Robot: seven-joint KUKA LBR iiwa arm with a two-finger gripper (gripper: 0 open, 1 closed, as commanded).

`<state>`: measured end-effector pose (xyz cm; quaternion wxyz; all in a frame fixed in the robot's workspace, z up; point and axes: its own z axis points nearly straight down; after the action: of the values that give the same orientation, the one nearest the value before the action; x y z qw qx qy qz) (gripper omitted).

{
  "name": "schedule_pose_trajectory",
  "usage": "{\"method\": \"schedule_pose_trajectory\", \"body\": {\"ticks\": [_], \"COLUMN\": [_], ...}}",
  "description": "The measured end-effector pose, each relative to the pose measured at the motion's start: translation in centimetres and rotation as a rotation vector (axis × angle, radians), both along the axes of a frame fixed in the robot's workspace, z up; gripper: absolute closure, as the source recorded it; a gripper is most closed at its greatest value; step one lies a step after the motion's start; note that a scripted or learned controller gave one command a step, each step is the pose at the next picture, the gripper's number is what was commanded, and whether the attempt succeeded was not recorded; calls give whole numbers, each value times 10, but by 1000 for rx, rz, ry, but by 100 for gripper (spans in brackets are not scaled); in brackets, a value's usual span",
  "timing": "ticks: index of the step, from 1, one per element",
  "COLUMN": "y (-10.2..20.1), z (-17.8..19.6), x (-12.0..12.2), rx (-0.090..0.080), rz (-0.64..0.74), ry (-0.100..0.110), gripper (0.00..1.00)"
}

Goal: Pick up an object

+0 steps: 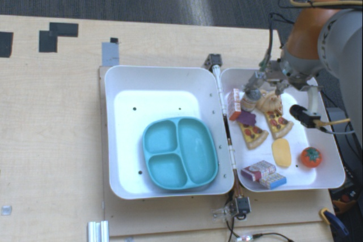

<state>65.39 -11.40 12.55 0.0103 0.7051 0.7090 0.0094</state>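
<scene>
1. Toy food lies scattered in the right white bin [326, 181]: two pizza slices [253, 134], a yellow oval piece [281, 152], a red tomato [311, 157].
2. Gripper [266, 86] hangs over that bin's upper left part; whether it grasps anything cannot be told.
3. Left white bin [122, 122] on the wooden table [51, 139] holds a blue divided plastic plate [179, 152].

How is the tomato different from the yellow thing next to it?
The tomato is red-orange and round, with a little green top; the yellow piece is pale yellow and a longer oval. The tomato sits nearer the bin's right wall, while the yellow piece lies further in, just below a pizza slice. Both are small toy foods lying loose in the right bin, apart from each other.
</scene>
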Motion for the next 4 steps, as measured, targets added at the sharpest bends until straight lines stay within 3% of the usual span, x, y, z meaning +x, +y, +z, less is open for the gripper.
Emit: {"method": "schedule_pose_trajectory", "body": {"ticks": [1,2,3,4], "y": [0,1,2,2], "z": [0,-13,-3,-3], "x": [-1,-15,-14,-14], "rx": [0,1,1,1], "rz": [0,0,2,2], "ry": [-1,19,19,19], "gripper": [0,0,100,0]}}
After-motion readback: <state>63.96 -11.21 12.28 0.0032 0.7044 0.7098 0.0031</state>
